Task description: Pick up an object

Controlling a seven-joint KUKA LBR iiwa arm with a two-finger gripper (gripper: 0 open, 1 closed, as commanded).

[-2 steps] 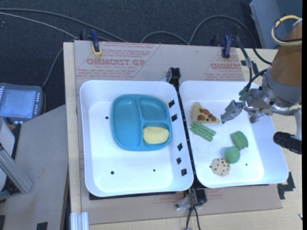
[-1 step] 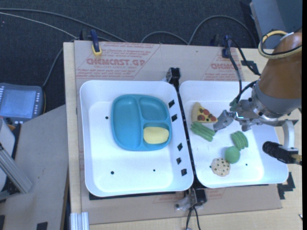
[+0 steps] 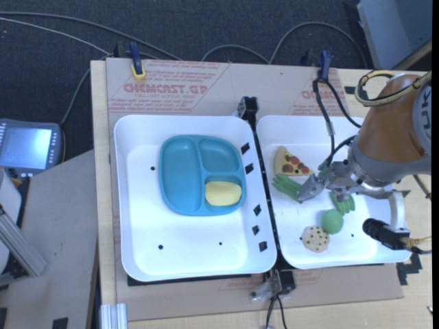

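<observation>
Far to the gripper's left, in the left bin [image 3: 130,184], a blue divided tray [image 3: 185,177] holds a yellow lump [image 3: 223,193] in its lower right compartment. None of that is within easy reach, so the pick is best made in the right bin [image 3: 302,256], where the arm is working.

Just up and left of the gripper lies a pizza-slice toy [image 3: 290,162], flat on the bin floor. Below it, a leafy green piece [image 3: 287,186] stretches toward the gripper and looks to reach right up to its tip. The gripper [image 3: 310,189] sits low over the bin, its dark tip pointing left at that green piece; whether it is released or clenched cannot be told from this angle, and nothing is visibly held between its parts.

Below the gripper, a speckled cookie [image 3: 315,238] rests near the bin's front wall, and a round green ball [image 3: 333,221] sits just up and right of it, the two nearly touching. Another bit of green [image 3: 343,201] shows under the wrist, right of the tip.

The likeliest target is the leafy piece. To take it well, the gripper should come down centred across its narrow width, press close to the floor since the piece lies thin, and close before lifting straight up, keeping clear of the pizza slice beside it.
</observation>
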